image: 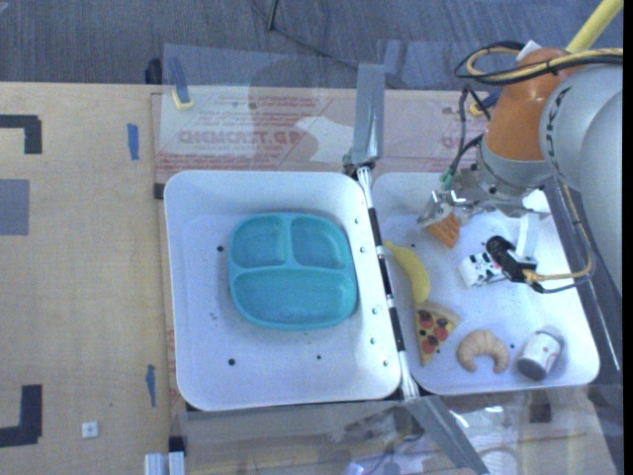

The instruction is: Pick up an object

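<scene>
1. Fingers of the gripper (448, 206) sit low over the far corner of the right-hand bin (579, 369); from this angle it cannot be told whether they are spread or pressed together.
2. Just at the fingers, on their near side, lies an orange wedge-shaped piece (445, 233). It looks to be touching the gripper, though whether it is held is unclear.
3. Near the fingers, toward the view's right and a little closer to the camera, rests a small white-and-black object (482, 267).
4. On the other side of the fingers, toward the view's left, a banana (412, 271) lies along the wall between the bins.
5. Farther from the fingers, toward the bin's near edge, a toy pizza slice (433, 331), a croissant (483, 350) and a white-and-grey cup lying on its side (539, 354) sit in a rough row.
6. Well apart from the fingers, in the left-hand bin (183, 295), a teal divided plate (293, 269) lies flat near the middle.
7. Above the fingers, the arm's orange band (516, 117) and grey link (593, 137) enter from the view's right, yellow cabling (554, 60) looped over them.
</scene>
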Robot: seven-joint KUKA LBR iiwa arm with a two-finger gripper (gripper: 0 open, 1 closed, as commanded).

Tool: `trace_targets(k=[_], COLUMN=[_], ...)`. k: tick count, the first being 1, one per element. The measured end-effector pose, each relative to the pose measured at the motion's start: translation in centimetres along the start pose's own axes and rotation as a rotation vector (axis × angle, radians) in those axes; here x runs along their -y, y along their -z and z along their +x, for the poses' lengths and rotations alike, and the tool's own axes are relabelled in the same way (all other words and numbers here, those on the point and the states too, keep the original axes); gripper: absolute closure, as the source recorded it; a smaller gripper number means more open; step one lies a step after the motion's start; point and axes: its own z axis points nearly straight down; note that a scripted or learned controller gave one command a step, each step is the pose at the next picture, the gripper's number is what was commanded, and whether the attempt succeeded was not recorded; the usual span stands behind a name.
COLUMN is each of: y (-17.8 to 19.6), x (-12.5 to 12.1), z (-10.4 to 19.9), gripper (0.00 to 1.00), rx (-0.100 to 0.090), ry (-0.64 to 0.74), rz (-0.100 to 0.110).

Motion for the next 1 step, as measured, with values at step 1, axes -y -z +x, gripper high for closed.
trace_targets(k=[1], y=[13.41], x=[-0.91], z=[4.11], gripper=[1.00], rx=[-0.003], ry=[0.039], rz=[0.008])
